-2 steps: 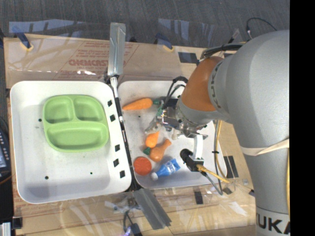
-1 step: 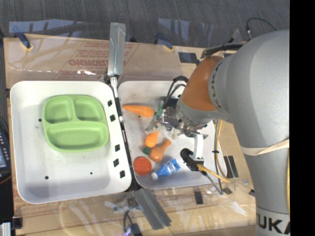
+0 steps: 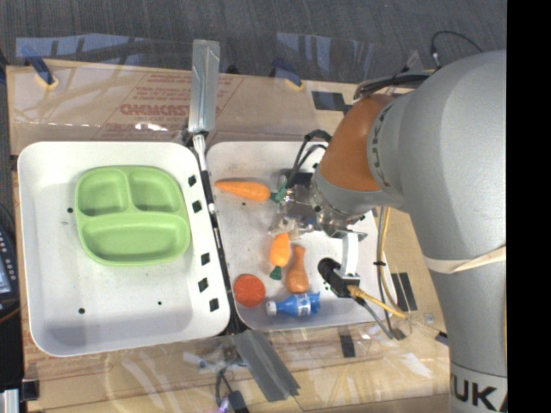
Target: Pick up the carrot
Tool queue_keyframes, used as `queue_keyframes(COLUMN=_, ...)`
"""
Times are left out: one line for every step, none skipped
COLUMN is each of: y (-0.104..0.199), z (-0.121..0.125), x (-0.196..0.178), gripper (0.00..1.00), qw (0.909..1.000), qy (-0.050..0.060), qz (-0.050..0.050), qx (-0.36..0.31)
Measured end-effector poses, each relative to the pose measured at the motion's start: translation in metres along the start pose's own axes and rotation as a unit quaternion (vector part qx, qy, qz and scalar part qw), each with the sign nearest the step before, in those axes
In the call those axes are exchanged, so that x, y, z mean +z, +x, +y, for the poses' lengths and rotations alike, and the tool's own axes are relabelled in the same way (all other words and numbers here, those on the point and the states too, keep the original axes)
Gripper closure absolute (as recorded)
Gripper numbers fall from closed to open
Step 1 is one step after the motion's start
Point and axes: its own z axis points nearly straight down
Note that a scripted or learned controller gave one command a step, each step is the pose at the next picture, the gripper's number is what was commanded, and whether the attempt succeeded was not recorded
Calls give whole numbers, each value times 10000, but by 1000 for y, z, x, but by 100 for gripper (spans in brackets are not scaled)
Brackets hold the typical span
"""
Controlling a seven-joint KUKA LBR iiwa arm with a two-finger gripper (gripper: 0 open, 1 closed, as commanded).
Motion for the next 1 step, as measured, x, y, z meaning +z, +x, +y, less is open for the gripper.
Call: queue_keyframes(y=53, z=-12, x=-83, gripper=100, qw=10000, qy=-42, qz=4, qx=-48)
